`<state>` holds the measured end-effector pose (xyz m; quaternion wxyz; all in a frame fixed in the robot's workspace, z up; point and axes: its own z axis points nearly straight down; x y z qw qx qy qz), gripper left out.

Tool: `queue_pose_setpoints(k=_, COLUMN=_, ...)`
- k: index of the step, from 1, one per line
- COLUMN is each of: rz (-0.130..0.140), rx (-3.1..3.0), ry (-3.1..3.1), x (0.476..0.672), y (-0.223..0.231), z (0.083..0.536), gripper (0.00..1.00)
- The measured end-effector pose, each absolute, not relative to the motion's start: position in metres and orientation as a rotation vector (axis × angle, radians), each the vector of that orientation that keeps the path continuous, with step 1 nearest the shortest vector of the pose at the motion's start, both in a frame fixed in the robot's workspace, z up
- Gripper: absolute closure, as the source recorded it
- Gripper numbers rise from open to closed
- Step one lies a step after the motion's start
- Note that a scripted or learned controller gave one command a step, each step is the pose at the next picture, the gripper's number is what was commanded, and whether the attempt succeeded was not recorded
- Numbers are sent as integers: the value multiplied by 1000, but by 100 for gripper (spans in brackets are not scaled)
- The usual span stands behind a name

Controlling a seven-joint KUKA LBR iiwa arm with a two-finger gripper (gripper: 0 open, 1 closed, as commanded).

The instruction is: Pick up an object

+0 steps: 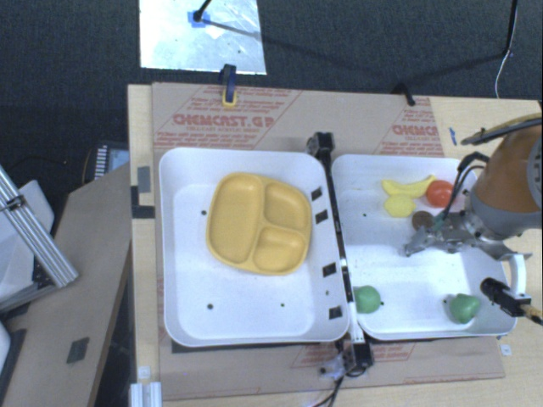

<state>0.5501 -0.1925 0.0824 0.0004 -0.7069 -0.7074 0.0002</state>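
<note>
I am looking down on two white bins sitting side by side on the bench, the left bin [182, 312] and the right bin [399, 312]. The left one is carrying a single yellow divided plate [254, 223] with three compartments. The right one is carrying the loose pickable items.

The arm [509, 185] is reaching into the right bin from the right, and its gripper [417, 242] is sitting low over the bin floor near the middle. The fingers are reading as a blurred grey tangle from this angle, so I cannot tell whether they are apart or together, and I am seeing nothing between them.

My judgement: the approach step is in hand, with no grasp confirmed. The nearest candidate is a small brown object [422, 220] lying just beside the gripper on its far side. The next move is calling for centring over one item before lifting.

Count in the right bin: one yellow banana-like piece [402, 195], one red-orange round piece [439, 193] touching it, the one brown object, and two green pieces, one [367, 298] at the near left corner and one [462, 307] at the near right.
</note>
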Motion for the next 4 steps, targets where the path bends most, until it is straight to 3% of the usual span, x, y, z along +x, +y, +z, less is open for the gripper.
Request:
queue_pose_setpoints(k=1, rz=-2, rx=-2224, ry=-2225, x=552, y=-193, z=96, gripper=100)
queue_pose_setpoints(k=4, rz=-5, rx=-2219, ry=-2232, x=565, y=-186, z=233, gripper=100)
